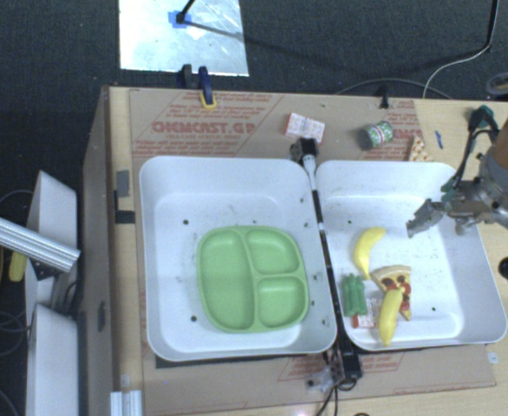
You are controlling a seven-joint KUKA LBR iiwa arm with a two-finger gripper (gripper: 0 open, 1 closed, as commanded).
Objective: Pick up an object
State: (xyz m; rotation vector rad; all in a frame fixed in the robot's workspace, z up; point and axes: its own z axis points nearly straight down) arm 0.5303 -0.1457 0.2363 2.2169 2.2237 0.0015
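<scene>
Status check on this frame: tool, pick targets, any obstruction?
Tool over the right bin, nothing between its fingers. Two bananas, pizza slice, green item lie untouched. Path clear.

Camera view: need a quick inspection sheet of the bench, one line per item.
Surface: bench covered with printed brown board, two white bins side by side.
Job's things: right bin holds two bananas, a pizza slice toy and a green item.
Clutter: green divided plate in left bin; small can and a paper tag behind the bins.
Grippers: gripper over the right bin, holding nothing visible.
Cables: white cable on dark floor; wires at the front edge.
Surroundings: shiny sheet on floor.
</scene>
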